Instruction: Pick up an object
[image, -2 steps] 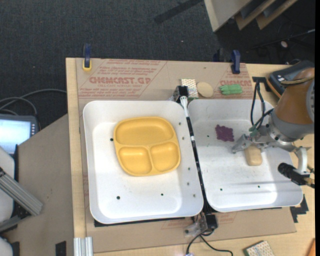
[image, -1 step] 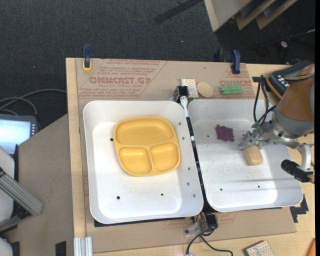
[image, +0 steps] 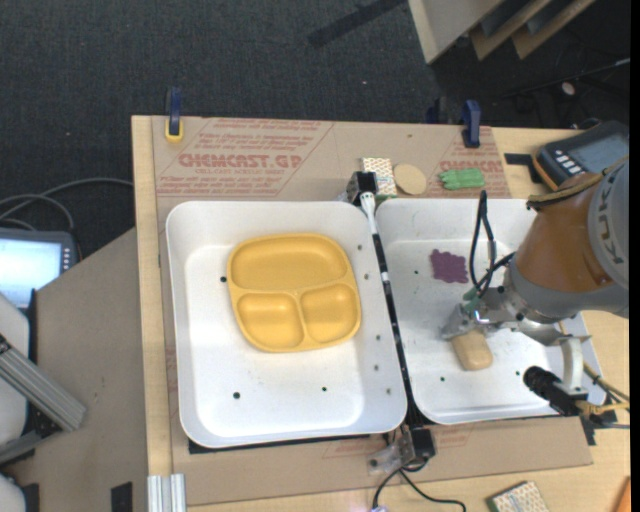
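A tan, bread-like lump (image: 472, 352) lies in the right bin (image: 430, 395), toward its front. A small purple object (image: 449, 266) rests further back in the same bin. My gripper (image: 468, 318) hangs low over the bin, right above the tan lump's back edge and in front of the purple object. The grey arm with its orange band (image: 560, 250) reaches in from the right. A yellow divided plate (image: 294, 291) sits in the left bin (image: 200, 380).
On the bench behind the bins lie a round tan disc (image: 409, 179), a green piece (image: 462, 180) and a small patterned card (image: 377, 167). A black cable (image: 482, 235) loops over the right bin. Blue clamps hold the bench's back edge.
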